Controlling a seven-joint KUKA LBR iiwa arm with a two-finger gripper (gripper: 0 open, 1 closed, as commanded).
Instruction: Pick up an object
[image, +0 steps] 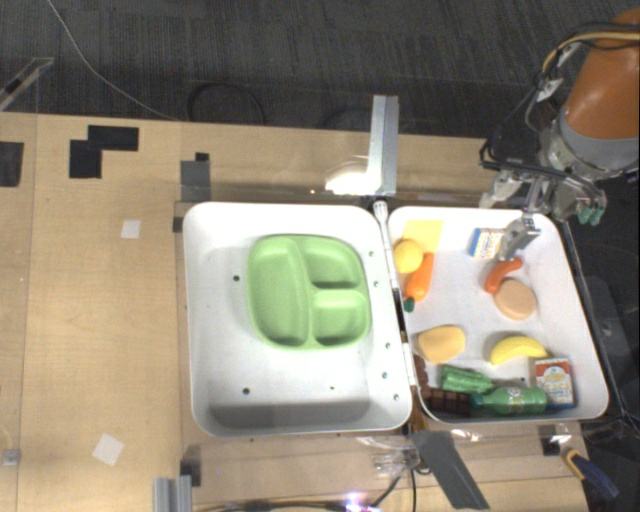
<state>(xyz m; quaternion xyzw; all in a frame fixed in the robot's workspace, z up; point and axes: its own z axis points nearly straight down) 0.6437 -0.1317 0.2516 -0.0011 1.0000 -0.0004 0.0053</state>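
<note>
The right bin (590, 330) holds several toy foods. My gripper (521, 238) hangs over its far right part, under the grey wrist and orange band (601, 90). Just below it lies a red-orange piece (503, 273), touching a tan round piece (516, 300). A small blue and white box (486, 242) sits to the gripper's left. Along the bin's left side are a yellow block (422, 232), a lemon (407, 256) and a carrot (418, 278). Nearer the front lie a yellow bun (441, 343) and a banana (517, 349).
A green divided plate (305, 290) sits in the left bin (215, 380). At the right bin's front edge lie a green bottle (508, 401), a green packet (466, 379), a dark bar (444, 403) and a small carton (553, 380). A metal post (384, 145) stands behind the bins.
</note>
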